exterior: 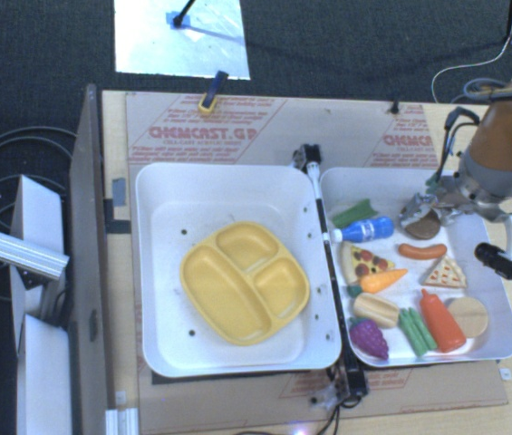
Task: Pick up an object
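In the right bin (509, 333), fingers (421, 214) over a brown piece (425, 227); grip unclear.

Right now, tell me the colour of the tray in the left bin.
Yellow; the tray shows in the camera view.

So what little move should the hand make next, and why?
Probably a short drop straight down. The hand sits at the far edge of the right bin, right over a brown round piece, with the sausage just beside it. Whether it has hold of anything can't be seen, so this is a guess.
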Available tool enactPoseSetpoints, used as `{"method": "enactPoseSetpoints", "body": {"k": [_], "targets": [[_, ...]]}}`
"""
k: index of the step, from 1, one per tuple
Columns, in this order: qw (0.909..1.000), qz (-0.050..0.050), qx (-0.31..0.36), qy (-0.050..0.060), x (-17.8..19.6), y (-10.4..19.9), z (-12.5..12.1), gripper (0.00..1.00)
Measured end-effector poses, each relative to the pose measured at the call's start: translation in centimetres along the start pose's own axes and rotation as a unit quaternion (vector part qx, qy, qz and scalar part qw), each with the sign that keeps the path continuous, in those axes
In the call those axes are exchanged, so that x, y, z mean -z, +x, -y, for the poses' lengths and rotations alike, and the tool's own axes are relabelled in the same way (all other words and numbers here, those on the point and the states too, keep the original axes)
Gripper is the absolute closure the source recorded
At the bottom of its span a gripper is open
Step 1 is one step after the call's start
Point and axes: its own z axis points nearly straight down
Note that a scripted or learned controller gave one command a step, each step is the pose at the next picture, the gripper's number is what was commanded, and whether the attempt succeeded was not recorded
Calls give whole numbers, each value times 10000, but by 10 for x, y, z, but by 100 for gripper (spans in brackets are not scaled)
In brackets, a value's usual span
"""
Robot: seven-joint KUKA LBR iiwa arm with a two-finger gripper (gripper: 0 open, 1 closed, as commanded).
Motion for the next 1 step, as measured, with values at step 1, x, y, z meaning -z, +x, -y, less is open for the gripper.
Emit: {"method": "enactPoseSetpoints", "body": {"k": [1], "targets": [[10000,-6,27,-22,68,83,-37,100]]}}
